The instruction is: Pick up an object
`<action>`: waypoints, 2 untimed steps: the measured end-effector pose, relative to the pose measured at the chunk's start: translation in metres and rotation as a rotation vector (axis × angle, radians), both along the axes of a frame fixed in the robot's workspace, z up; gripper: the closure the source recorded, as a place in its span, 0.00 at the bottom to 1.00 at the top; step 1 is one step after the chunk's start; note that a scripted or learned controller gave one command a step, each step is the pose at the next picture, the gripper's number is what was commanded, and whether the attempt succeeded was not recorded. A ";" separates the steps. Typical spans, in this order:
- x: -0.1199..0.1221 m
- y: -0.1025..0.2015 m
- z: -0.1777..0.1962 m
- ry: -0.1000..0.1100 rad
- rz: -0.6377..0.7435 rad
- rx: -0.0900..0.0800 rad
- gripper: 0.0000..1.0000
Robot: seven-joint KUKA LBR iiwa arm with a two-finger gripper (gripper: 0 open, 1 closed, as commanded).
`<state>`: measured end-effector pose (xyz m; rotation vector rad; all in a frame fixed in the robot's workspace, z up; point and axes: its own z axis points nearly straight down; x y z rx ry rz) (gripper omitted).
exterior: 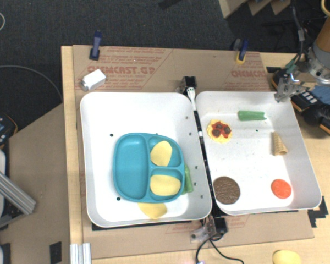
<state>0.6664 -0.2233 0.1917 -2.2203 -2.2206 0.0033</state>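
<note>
The right bin [297, 147] holds a green bean-like piece [251, 115], a small pizza piece [219, 130], a tan cone [279, 143], a brown round patty [226, 190] and an orange-red round piece [281, 188]. In the left bin [96, 147] lies a blue divided plate [131, 166] with two yellow pieces [161, 153] [165, 185] in its compartments; another yellow piece [152, 208] pokes out below it and a green strip [187, 180] lies at its right edge. My gripper [285, 88] hangs over the right bin's far right corner, apart from every object.
A white block [93, 80] lies on the cardboard behind the left bin. Blue clamps [95, 44] [242, 49] hold the board's far edge. A yellow object [286, 257] sits at the bottom right, off the bins. Dark equipment [319, 106] stands right of the right bin.
</note>
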 end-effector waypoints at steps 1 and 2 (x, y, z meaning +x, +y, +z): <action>0.000 0.000 -0.025 0.001 0.000 0.000 1.00; 0.000 0.000 -0.033 -0.001 0.000 0.000 1.00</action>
